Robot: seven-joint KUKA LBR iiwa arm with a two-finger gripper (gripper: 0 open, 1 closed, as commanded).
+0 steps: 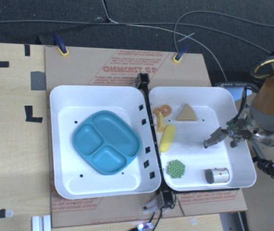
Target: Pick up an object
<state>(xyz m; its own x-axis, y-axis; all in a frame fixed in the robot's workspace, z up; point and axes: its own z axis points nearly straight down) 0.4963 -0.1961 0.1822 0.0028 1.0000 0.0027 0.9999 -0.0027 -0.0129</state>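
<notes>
The silver can [217, 175] is the object nearest the arm, lying on its side at about five o'clock in the right bin [240, 110]. The gripper [222, 137] hovers above it toward twelve o'clock, over bare bin floor, and its fingers look spread, with nothing between them.

To pick well, I would judge the gripper should travel toward six o'clock until it sits over the can, turn so the fingers straddle the round body across its width (a grip along the length would likely slip off the ends), then descend and close. The bin wall is near, so the outer finger needs room.

Moving outward, a green ball [176, 168] lies at nine o'clock from the can, a yellow corn cob [167, 138] sits beyond it by the divider, an orange pretzel [163, 111] and a tan wedge [187, 113] lie toward twelve. The left bin [59, 129] holds a blue divided plate [107, 141].

The cardboard sheet [127, 66] under the bins carries red printing that seems to read "CHEMCAST GP"; the smaller lines are too faint to read.
</notes>
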